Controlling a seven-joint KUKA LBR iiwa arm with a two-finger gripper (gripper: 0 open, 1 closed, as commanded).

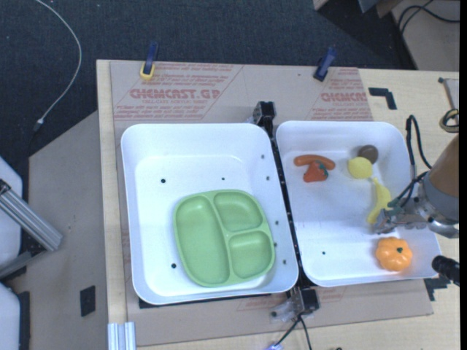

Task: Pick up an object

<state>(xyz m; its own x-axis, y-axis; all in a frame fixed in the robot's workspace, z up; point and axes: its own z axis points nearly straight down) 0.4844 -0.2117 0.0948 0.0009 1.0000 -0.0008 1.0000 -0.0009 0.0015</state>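
I see my gripper (387,223) low by the right bin's (343,268) right edge, just above the orange pumpkin (394,254); its grip I cannot tell.

arm (446,184): comes in at the right edge; a rounded bulk, brownish-orange above, grey below
lower rim: a pale grey, shiny metal edge under the grey part
gripper (390,221): small, dark grey-black metal parts, with thin pieces pointing left; fine detail is too small to make out
cable (414,148): thin and black, looping up on the far side of the arm and running down toward the gripper
markings: none legible on the arm or gripper
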